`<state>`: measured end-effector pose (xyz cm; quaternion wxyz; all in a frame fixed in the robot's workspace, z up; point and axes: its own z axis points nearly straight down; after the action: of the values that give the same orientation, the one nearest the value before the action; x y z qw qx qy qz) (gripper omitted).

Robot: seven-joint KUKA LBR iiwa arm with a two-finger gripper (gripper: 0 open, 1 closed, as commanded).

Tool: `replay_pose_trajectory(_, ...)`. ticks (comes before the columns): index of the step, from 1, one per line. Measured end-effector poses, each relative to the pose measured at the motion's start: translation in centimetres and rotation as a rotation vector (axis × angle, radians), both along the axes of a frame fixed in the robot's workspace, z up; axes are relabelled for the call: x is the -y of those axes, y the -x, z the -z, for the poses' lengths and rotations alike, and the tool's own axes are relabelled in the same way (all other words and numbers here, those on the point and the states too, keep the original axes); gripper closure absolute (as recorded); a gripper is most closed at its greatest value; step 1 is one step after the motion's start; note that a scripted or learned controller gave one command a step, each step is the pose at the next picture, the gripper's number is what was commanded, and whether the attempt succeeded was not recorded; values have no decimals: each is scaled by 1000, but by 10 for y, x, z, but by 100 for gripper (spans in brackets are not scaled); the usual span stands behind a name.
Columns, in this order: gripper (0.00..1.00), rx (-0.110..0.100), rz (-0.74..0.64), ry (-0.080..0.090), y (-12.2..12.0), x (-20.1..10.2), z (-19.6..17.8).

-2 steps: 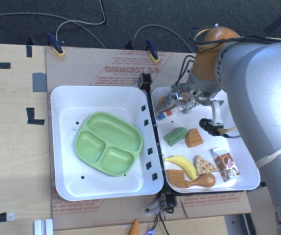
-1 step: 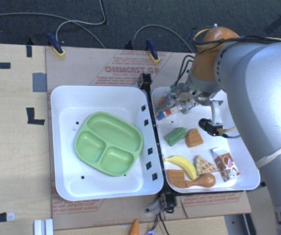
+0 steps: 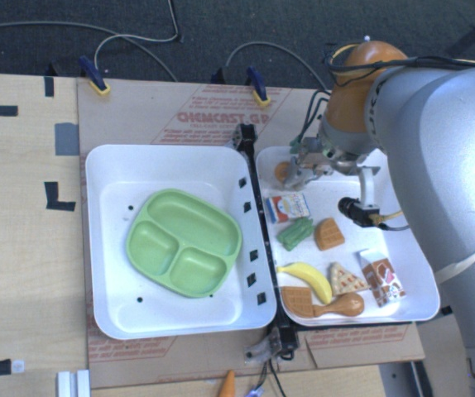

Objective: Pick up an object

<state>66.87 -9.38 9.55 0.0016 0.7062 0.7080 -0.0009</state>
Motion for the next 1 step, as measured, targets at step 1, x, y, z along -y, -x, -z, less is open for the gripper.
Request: replay_pose_trajectory(1, 0, 0, 0, 1, 0, 0, 0)
